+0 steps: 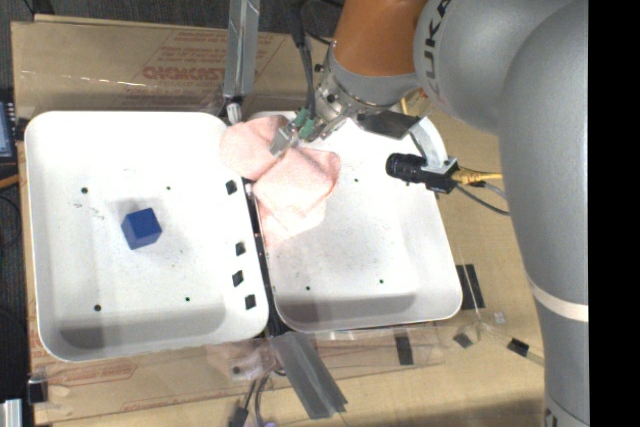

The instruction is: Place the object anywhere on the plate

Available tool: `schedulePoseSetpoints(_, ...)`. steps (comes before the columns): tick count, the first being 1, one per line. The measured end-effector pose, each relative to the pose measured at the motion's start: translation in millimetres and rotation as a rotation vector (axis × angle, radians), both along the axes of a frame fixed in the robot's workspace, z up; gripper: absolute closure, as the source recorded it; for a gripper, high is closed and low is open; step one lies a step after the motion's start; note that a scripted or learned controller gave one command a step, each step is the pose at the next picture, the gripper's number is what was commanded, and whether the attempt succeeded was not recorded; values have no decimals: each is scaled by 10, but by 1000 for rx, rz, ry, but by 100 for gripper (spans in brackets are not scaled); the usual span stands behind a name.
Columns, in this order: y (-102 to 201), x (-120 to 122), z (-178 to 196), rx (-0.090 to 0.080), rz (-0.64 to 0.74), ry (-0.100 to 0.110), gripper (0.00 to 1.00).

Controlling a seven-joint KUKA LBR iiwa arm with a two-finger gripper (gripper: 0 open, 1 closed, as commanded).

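Two white bins (60, 215) before us, blue cube (142, 226) left, gripper (290, 137) over pink plate (290, 185), we cannot tell its grip.

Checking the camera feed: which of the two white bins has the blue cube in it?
The left bin. The blue cube sits on its floor, while the right bin holds a pink cloth draped over its upper-left corner.

The pink cloth (285, 177) looks soft and crumpled. The blue block (142, 227) looks smooth and hard. Both white bins (60, 215) are smooth, shiny plastic. The arm (520, 65) is smooth grey with a shiny orange band (385, 10).
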State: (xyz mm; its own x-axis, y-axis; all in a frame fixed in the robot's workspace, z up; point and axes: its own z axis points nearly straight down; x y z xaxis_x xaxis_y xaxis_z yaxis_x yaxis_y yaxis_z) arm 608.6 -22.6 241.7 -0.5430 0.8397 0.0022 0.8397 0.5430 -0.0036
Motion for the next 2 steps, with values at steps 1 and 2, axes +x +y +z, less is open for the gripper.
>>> schedulePoseSetpoints(1, 534, -127, -73, 1, 407, 0, 100)
schedulePoseSetpoints(2, 1082, -103, -1, 1, 811, -4, 100)
